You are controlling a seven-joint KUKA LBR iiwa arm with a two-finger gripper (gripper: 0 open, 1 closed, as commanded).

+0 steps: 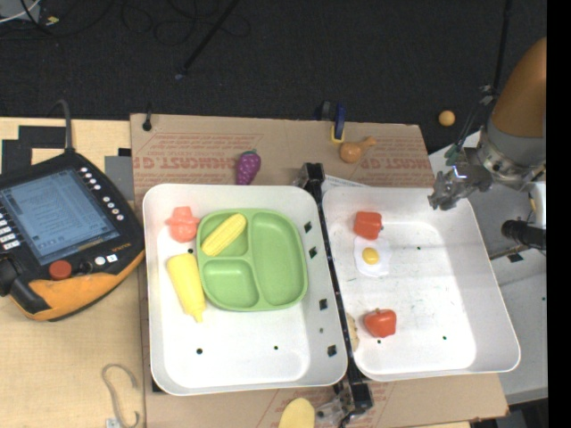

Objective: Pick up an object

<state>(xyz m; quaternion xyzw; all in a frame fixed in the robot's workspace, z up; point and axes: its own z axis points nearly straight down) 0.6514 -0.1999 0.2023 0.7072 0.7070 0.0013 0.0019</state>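
My gripper (443,194) hangs over the far right corner of the right bin (464,328), with the grey wrist and orange band behind it to the right. It is small and dark in the camera view. In the right bin lie a red toy (368,225), a fried-egg toy (370,259) and a red pepper (381,323), all left of and nearer than the gripper. The left bin (241,355) holds a green divided plate (268,266) with a corn cob (222,234) on it, a long yellow toy (186,283) and a pink toy (181,224).
On the cardboard behind the bins lie purple grapes (248,166) and a brown pear (354,150). An orange ball (446,118) sits farther back right. A teach pendant (62,226) rests on the bench at left. A yellow toy (297,413) lies below the bins.
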